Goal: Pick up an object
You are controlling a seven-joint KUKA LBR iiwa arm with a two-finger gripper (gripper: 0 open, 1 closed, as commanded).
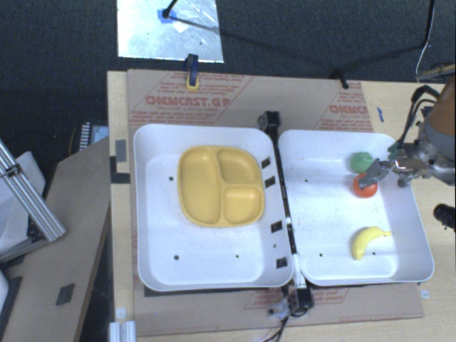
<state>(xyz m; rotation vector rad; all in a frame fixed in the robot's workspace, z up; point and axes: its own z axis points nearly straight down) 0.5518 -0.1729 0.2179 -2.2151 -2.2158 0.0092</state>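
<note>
In the right bin (320,262) lie three small objects. A green rounded piece (360,162) sits near the far right, and a red round piece (365,189) lies just in front of it. A yellow banana (368,241) rests nearer the front right corner. My gripper (372,175) reaches in from the right, low over the bin, with its tip right above the red piece and beside the green one. It partly covers the top of the red piece. Nothing is visibly lifted.
The left bin (153,262) holds a yellow divided plate (219,185). A black hinge strip (283,212) runs between the bins. The arm's wrist and cables (427,144) hang over the right bin's right wall. Cardboard (214,98) underlies both bins.
</note>
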